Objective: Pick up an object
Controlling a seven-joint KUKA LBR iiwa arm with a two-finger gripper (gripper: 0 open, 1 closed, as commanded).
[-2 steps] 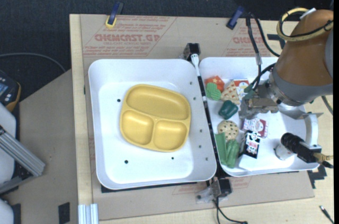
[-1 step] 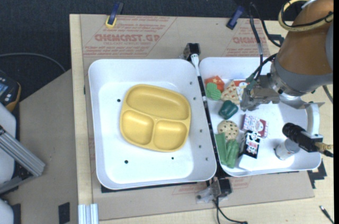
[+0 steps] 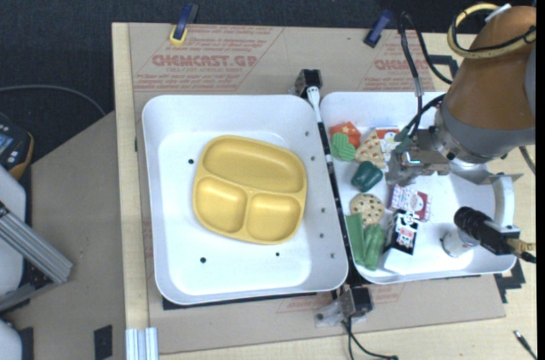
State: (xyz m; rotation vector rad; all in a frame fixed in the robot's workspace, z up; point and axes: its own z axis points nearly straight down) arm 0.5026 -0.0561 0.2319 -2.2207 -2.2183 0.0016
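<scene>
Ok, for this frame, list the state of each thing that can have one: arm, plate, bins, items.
arm: reaching over the right bin
yellow plate: upright, nothing in its compartments
left bin: holds the plate
right bin: holds the small items
small items: clustered at the bin's left side

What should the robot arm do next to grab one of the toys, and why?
Probably lower the tool a little toward the dark green toy beside it. It sits over the crowded right bin, with nothing seen between its fingers, and that toy lies close by. The yellow tray in the left bin is far off.
</scene>
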